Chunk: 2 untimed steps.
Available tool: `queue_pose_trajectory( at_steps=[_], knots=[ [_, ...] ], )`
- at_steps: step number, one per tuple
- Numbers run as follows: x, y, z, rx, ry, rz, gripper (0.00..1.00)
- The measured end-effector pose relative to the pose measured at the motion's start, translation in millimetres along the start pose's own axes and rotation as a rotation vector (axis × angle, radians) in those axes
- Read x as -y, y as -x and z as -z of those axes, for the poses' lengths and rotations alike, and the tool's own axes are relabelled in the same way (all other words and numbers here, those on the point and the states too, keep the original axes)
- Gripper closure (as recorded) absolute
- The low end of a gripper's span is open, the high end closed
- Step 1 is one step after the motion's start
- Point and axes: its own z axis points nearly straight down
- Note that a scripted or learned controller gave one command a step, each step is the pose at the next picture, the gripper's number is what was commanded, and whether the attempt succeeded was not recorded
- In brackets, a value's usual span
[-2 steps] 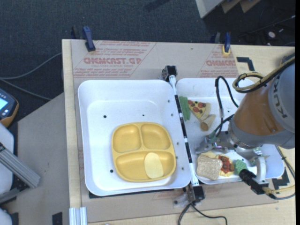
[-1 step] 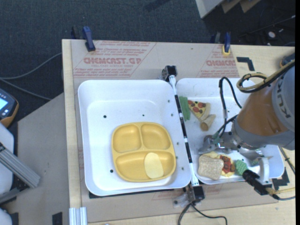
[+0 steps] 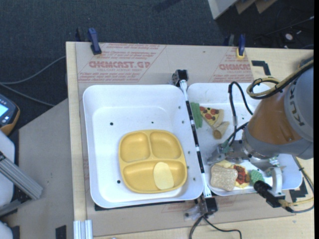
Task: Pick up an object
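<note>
The right bin point(image 3: 214, 91) holds several toy foods. A pizza slice point(image 3: 210, 114) lies at its back left beside a green strip point(image 3: 197, 116), with a small brown piece point(image 3: 222, 129) just in front of them. Near the front lie a bread slice point(image 3: 223, 177), a red and yellow piece point(image 3: 240, 175) and a small green piece point(image 3: 256, 176). My gripper point(image 3: 224, 154) is low over the middle of this bin, just behind the bread slice. The orange wrist band point(image 3: 271, 121) hides most of it from above. I see nothing held.
In the left bin point(image 3: 99, 113) a yellow divided plate point(image 3: 130, 148) carries a pale yellow disc point(image 3: 162, 176) in its front compartment. Black cables point(image 3: 239, 96) loop over the back of the right bin. Blue clamps point(image 3: 93, 40) stand at the bench's back edge.
</note>
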Motion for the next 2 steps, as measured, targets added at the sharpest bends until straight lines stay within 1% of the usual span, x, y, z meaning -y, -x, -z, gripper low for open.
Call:
queue_pose_trajectory(
  at_steps=[1,2],
  knots=[
    [0.4,4.0,-0.1,0.001,0.0,-0.001,0.0],
    [0.1,0.4,-0.1,0.0,0.0,-0.001,0.0]
  ],
)
